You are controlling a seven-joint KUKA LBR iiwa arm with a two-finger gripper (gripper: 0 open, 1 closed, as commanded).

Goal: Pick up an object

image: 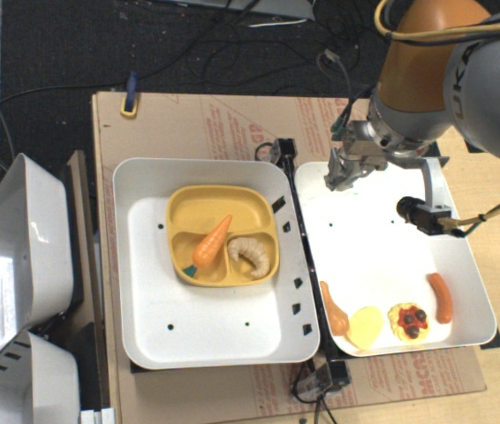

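Note:
My gripper [342,177] hangs over the far left corner of the right bin [391,263], with nothing seen in it. Along that bin's near edge lie an orange drumstick-shaped toy [333,309], a pale yellow disc [366,325], a small tart with red and dark topping [409,321] and a red-orange sausage [443,297]. All of these are well apart from the gripper. In the left bin [144,316] a yellow divided plate [197,203] holds an orange carrot [212,241] and a beige curled shrimp-like piece [251,255].
The grey arm with its orange band [427,51] reaches in from the upper right over the right bin's far side. White containers [20,246] stand left of the bench. A blue and yellow clamp [130,97] sits at the board's far left corner.

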